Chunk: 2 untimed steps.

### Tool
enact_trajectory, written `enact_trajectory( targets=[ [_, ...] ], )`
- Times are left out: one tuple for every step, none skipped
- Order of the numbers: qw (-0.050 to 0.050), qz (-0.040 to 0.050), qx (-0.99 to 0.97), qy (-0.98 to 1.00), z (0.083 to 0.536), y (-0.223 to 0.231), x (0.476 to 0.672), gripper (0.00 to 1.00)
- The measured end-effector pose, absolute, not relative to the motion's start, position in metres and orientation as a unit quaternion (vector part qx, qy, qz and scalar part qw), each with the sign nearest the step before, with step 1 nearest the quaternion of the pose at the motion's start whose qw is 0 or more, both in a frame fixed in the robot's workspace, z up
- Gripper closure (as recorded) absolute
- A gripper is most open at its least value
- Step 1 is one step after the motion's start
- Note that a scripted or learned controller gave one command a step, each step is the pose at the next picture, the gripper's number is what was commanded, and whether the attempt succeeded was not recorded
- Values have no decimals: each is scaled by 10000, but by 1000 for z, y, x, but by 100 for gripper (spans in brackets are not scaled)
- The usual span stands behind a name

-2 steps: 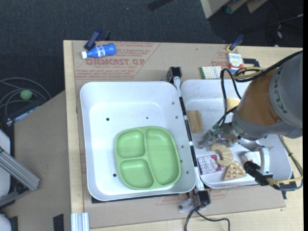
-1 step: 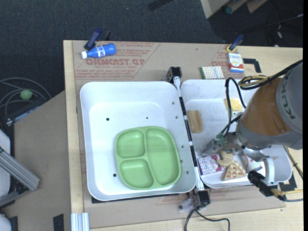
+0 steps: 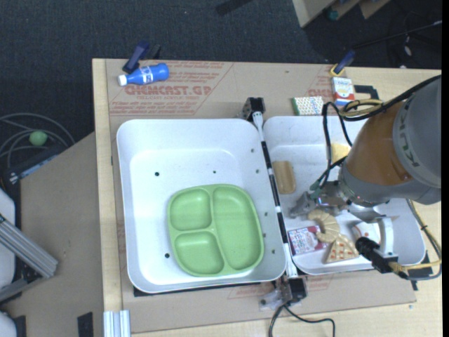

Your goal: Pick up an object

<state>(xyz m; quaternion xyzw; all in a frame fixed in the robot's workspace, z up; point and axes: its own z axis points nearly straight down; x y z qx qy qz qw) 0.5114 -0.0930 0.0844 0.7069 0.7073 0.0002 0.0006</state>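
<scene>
Fingers (image 3: 309, 206) sit low in the right bin (image 3: 298, 128), but honestly I can't tell if they're open or closed from this angle. Just beside them lie a tan cookie-ish piece (image 3: 327, 223), a pizza slice toy (image 3: 339, 249) and a small red-printed card (image 3: 302, 240), all probably light. I'd grab the stiff cookie across its edges. Tabletop (image 3: 175, 83) printing looks like "CHEMCAST GP".

A pale green divided plate (image 3: 214, 229) lies in the white left bin (image 3: 140, 188); the arm (image 3: 393, 153) is grey and orange.
</scene>
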Motion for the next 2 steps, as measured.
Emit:
enact_trajectory(
  targets=[
    [-14, -6, 7073, 7069, 84, -100, 485, 0],
    [8, 1, 7072, 7070, 84, -105, 505, 0]
  ],
)
